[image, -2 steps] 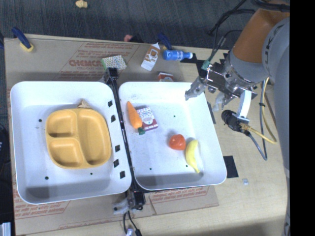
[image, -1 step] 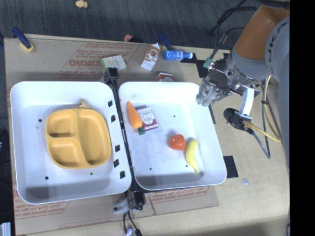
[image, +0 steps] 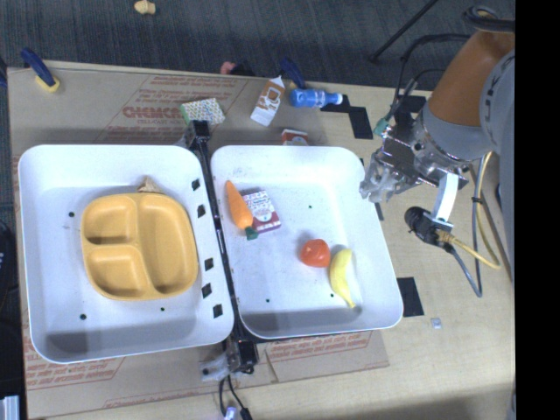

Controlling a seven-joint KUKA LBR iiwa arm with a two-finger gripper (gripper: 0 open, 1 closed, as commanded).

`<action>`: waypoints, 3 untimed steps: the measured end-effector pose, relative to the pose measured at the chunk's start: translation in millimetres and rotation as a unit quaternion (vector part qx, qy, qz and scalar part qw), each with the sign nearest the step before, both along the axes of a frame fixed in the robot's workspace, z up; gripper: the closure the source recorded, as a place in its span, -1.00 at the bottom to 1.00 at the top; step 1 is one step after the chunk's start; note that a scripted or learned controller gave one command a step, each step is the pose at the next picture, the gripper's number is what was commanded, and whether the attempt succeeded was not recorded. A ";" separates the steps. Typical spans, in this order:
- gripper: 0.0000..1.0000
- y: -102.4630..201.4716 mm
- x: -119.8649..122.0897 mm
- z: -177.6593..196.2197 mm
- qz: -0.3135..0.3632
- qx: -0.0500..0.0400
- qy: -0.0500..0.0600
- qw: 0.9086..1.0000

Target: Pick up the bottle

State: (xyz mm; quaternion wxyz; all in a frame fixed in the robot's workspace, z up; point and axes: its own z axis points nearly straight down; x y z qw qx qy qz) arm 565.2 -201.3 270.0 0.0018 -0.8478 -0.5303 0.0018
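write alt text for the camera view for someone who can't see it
A blue bottle lies on the bench behind the right bin, while the arm's pincer hangs over that bin's right rim. The right bin holds a carrot, a small carton, a tomato and a banana; the left bin holds a yellow tray.

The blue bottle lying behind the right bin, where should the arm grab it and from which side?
Best bet: the bottle lies on its side on the bench, outside the bins, long axis running left to right, narrow end pointing right. Bring the end effector straight down from above and close across the wider blue body, fingers on its near and far sides. The blue clamp stands close at its left end.
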 end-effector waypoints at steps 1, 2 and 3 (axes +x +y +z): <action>1.00 -1.0 -48.0 -23.6 0.038 0.000 0.000 0.999; 1.00 0.4 -89.6 -75.5 0.034 0.001 0.000 0.999; 1.00 -0.5 -88.3 -50.4 0.149 0.000 -0.002 0.989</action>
